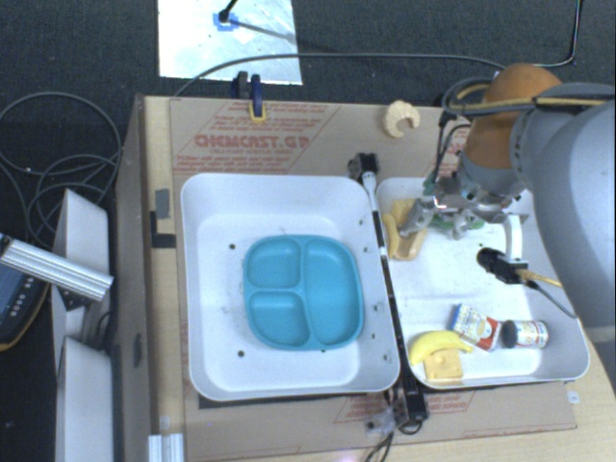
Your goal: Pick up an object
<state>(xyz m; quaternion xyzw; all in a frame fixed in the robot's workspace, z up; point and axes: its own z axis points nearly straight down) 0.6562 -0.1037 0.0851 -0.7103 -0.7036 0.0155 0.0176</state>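
Two shallow white bins of smooth hard plastic with rounded corners, side by side on a desk (pixel 142 258) under red-printed cardboard (pixel 279 133). In the left bin (pixel 207 210), a glossy blue plate (pixel 303 292), rounded, moulded into three compartments. In the right bin (pixel 563 354), along the near wall: a curved yellow banana (pixel 431 341) touching a flat yellow wedge (pixel 445 365), a small printed packet (pixel 470 322), and a little can (pixel 525 335) on its side. Against that bin's left wall, a matte tan piece (pixel 404 239), elongated and slightly bent. Claw (pixel 448 218) low over the far end of the right bin, just right of the tan piece and close beside it, contact not clear; apart or together, cannot tell. Beyond the bins, on the cardboard, a cream knobbly lump (pixel 402 118)
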